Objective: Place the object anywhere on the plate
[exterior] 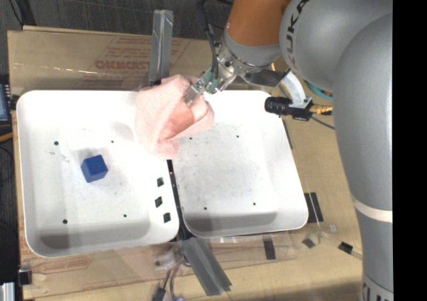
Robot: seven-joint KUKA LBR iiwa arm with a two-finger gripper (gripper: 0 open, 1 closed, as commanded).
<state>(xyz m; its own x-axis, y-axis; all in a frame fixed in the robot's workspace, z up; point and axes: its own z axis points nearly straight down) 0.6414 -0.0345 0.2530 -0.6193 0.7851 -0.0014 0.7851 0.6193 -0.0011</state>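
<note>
A crumpled pink cloth [167, 116] hangs over the far end of the divider between the two white bins, bunched and lifted off the floor. My gripper [194, 95] comes in from the upper right and is shut on the cloth's top right edge, its fingertips sunk into the fabric. Most of the cloth droops to the left and down from the grip, over the far right corner of the left bin [40, 103]. The right bin [233, 173] lies just below and to the right of the gripper.
A small blue cube [94, 167] sits in the left bin, well left of the cloth. A grey upright post [161, 46] stands behind the bins near the cloth. The arm's large grey body [347, 93] overhangs the right side.
</note>
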